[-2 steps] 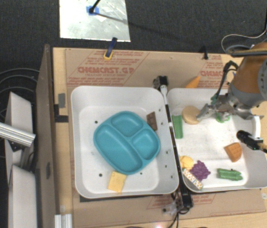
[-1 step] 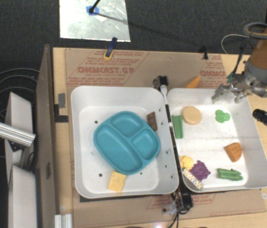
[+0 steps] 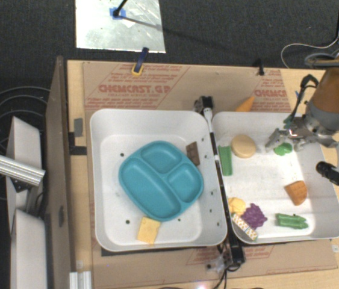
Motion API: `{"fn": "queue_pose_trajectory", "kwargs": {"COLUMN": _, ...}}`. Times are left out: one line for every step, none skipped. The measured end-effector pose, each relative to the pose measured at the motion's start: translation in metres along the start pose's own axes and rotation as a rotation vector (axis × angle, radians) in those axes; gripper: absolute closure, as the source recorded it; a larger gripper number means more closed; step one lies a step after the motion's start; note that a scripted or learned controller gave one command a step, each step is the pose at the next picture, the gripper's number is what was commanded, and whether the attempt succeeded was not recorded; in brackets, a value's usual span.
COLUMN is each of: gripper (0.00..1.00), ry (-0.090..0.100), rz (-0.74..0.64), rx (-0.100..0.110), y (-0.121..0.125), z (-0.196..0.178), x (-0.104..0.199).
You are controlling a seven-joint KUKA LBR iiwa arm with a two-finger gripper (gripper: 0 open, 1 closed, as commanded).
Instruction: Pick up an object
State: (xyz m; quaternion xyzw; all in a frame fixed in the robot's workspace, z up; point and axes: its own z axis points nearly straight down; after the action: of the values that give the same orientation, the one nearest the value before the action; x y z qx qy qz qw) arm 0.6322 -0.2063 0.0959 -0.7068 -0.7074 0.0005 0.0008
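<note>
The tool (image 3: 285,138) is seen low over the right bin (image 3: 332,218), just right of the bun (image 3: 243,146), directly above a small green piece (image 3: 283,150). Whether its grip is spread or closed cannot be told. An orange wedge (image 3: 296,192), purple grapes (image 3: 254,214) and a green pod (image 3: 291,221) are noted below the bun.

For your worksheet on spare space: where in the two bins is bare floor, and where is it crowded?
Bare: right bin's middle, between green stick, bun and orange wedge; left bin's edges around the blue tray. Crowded: right bin's front edge, around the purple grapes.
</note>
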Motion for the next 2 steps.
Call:
{"fn": "queue_pose_trajectory", "kwargs": {"gripper": 0.00, "ry": -0.002, "rz": 0.003, "rx": -0.003, "y": -0.084, "z": -0.062, "x": -0.002}}
{"fn": "queue_pose_trajectory", "kwargs": {"gripper": 0.00, "ry": -0.003, "rz": -0.008, "rx": -0.010, "y": 0.004, "z": -0.018, "x": 0.016}}
